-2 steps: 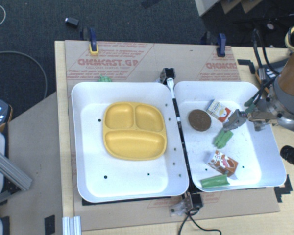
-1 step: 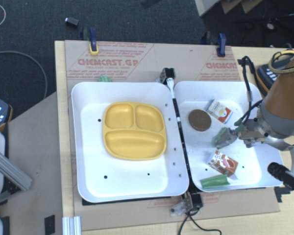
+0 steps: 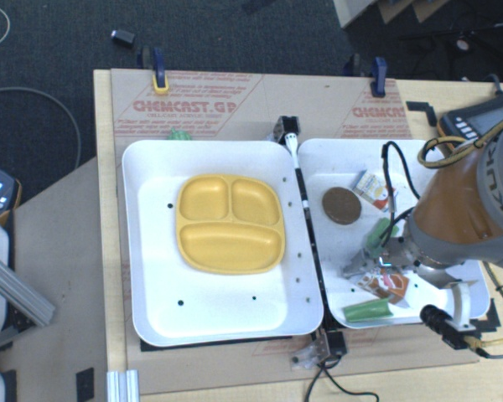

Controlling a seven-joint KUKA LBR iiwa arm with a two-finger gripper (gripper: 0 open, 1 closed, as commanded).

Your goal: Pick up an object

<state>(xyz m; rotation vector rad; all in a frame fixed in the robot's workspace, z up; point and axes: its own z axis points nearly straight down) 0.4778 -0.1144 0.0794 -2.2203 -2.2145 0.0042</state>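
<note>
Small red-and-white crumpled object (image 3: 391,285) lies in the right white bin (image 3: 335,159), near its front, directly under the claw (image 3: 384,262); too small and covered to tell its long axis. Claw sits low over it at the end of the grey arm with orange band (image 3: 453,203), reaching in from the right; cannot tell its state. Green elongated plastic piece (image 3: 368,311) lies just in front, long axis left-right, parallel to the bin's front wall. Another green piece (image 3: 376,235) sits just behind the claw, tilted. Round brown disc (image 3: 342,206) lies farther back, a small white printed packet (image 3: 371,187) beside it. Left white bin (image 3: 151,249) holds a yellow three-compartment plate (image 3: 230,224). Both bins sit on the bench (image 3: 235,99).
</note>
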